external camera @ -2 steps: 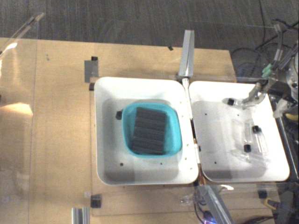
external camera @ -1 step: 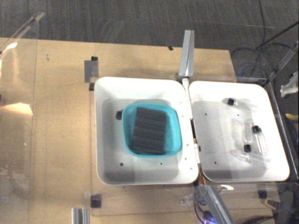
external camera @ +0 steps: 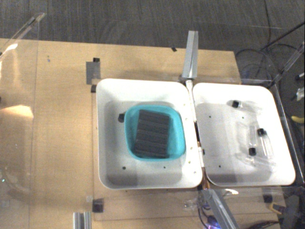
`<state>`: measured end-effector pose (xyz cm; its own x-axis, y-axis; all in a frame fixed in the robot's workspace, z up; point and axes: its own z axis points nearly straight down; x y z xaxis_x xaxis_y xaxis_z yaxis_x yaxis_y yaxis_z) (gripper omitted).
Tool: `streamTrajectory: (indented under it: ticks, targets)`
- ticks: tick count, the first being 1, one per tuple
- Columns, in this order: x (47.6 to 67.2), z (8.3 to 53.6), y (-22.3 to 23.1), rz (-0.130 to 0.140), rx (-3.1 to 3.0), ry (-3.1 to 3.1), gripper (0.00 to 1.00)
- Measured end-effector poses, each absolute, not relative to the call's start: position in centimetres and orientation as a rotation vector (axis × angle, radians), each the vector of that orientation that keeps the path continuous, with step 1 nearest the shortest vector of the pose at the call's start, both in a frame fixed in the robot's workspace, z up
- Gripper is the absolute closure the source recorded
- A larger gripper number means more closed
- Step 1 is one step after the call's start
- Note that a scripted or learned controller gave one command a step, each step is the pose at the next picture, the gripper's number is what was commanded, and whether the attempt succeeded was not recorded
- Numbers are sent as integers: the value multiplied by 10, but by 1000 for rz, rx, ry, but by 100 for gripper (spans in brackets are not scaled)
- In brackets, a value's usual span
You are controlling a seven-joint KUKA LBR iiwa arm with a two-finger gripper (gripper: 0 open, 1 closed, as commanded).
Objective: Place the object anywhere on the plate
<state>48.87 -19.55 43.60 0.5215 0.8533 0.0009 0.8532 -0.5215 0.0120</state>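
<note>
The wooden worktop [external camera: 57, 142] carries two shallow white bins pressed side by side, with a grey metal post [external camera: 191, 56] rising at the back of the seam between them. The gripper would enter from the right, so the right bin [external camera: 224, 173] is its near one and the left bin [external camera: 107, 142] its far one, beyond the seam. Whether the gripper is apart, together or clamped on anything cannot be told from this view. In the far bin sits a teal, square-cornered plate [external camera: 178, 132], and a dark ribbed block [external camera: 151, 133] lies flat on it, roughly centred and a little askew, with teal rim showing on all sides. If that block is the task's object, the placing looks already done. The near bin holds a clear plastic tube with black ends [external camera: 259, 142] and a smaller clear piece with a black cap [external camera: 235, 104], both hard to make out against the white floor. A small dark item [external camera: 121, 118] touches the plate's far edge; what it is cannot be made out. The main risk is a needless return: a gripper coming down over the plate could push the block towards the rim or tip the plate. If the object meant is one of the clear pieces, its transparency and round body make a missed or slipping grasp likely, and carrying it over the raised seam could knock it loose.
</note>
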Motion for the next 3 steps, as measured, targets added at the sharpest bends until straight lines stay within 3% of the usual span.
streamTrajectory:
  ticks: [3]
  targets:
    - [488, 436, -199, 12, 2969, 1007, 0]
